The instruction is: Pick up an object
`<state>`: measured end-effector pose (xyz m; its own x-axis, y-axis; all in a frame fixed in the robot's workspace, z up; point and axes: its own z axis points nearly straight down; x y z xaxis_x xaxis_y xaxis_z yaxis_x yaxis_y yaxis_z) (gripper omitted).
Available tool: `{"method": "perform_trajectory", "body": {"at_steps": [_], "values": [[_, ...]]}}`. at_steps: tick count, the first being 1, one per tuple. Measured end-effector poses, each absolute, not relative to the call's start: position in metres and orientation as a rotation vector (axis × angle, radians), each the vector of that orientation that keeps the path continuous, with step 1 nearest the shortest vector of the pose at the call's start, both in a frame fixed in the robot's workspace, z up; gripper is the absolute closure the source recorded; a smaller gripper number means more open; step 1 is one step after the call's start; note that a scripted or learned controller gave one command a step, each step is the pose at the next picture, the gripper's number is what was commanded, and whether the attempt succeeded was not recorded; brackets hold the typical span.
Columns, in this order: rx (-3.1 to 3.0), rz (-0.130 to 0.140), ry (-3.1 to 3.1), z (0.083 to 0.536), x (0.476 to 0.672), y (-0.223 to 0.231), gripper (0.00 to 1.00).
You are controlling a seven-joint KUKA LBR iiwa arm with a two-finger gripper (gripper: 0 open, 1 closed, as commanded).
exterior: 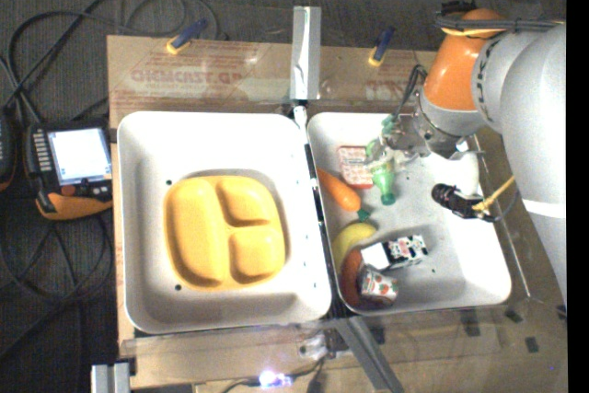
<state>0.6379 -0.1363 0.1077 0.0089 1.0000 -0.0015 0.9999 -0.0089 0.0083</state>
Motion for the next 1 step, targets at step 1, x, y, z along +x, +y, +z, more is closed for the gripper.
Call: {"method": "perform_trajectory", "body": {"at_steps": [1], "values": [[2.45,-0.013,1.968,0.2159,0.6681,-0.0862,1.0]]}}
